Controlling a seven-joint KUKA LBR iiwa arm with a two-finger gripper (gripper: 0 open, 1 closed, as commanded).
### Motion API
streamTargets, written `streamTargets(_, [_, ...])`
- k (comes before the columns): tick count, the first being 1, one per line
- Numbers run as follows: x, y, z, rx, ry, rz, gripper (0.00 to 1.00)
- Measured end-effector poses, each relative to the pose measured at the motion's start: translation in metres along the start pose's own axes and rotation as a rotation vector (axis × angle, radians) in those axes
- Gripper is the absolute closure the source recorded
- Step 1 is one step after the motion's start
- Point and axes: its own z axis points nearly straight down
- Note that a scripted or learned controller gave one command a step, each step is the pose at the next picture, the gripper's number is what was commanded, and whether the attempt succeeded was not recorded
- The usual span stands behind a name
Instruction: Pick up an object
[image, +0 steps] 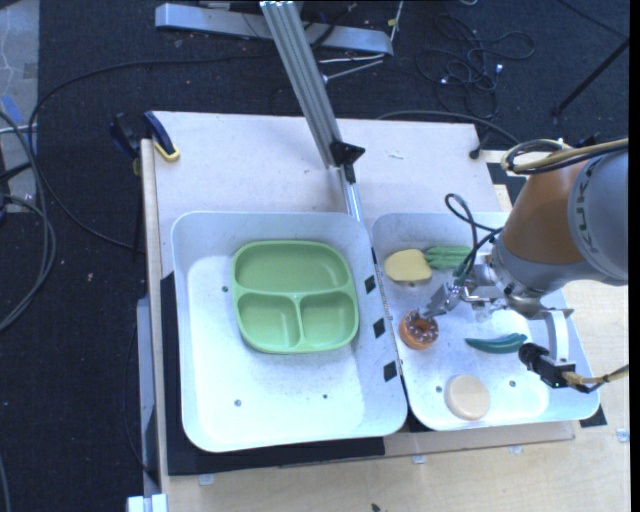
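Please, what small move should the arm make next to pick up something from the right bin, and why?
Probably lower straight down: the gripper hangs right above the brown donut-like object, the nearest thing in the right bin. Nothing visibly sits between its fingers.

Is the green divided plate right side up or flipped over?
Right side up: the green divided plate lies flat in the left bin, its three compartments facing the camera.

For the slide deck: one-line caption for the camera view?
KUKA arm's gripper poised just above a brown donut-like toy in the right bin; green divided plate sits in the left bin.
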Motion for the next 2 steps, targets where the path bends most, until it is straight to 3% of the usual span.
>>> streamTargets(1, [0.000,0.002,-0.015,-0.007,-0.002,-0.001,1.00])
streamTargets(2, [0.007,-0.002,-0.061,-0.004,-0.001,-0.004,1.00])
